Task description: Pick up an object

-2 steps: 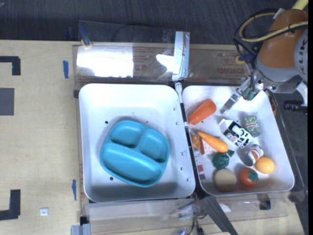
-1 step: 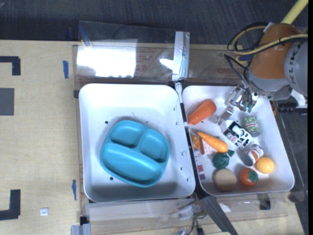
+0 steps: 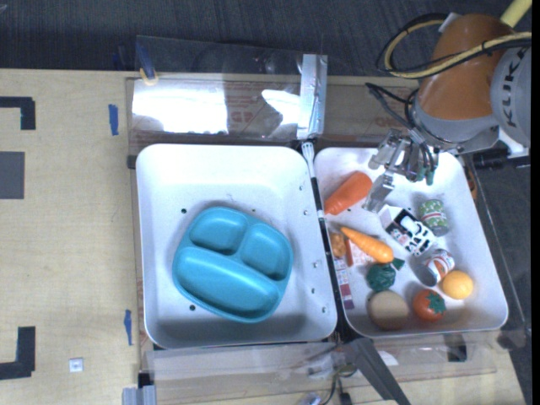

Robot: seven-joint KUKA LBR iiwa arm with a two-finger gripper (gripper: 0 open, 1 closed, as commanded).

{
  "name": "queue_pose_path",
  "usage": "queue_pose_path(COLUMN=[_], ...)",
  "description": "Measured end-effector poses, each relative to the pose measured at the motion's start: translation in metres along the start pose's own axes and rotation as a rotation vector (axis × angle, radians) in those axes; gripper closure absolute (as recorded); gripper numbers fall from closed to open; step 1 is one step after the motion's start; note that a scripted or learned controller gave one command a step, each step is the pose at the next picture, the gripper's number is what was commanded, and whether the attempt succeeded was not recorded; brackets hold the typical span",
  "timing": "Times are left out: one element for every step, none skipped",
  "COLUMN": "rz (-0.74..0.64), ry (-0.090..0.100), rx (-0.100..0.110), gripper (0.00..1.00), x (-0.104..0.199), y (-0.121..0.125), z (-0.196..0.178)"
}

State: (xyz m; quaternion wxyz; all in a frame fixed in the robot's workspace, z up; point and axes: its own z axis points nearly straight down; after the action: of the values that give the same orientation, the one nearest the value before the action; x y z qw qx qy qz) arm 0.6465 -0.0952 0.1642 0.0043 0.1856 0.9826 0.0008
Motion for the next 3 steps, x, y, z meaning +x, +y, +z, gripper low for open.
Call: queue_pose_path(rz=[-0.160, -0.447, -0.262], ry=[-0.012, -0.005, 0.008], rx=[-0.002, 0.001, 0.000], gripper=[0.00, 0.00, 0.00], x=[0.000, 0.012, 0.015], y=[-0.004, -0.049, -0.039], z=[0.057, -0.018, 0.019])
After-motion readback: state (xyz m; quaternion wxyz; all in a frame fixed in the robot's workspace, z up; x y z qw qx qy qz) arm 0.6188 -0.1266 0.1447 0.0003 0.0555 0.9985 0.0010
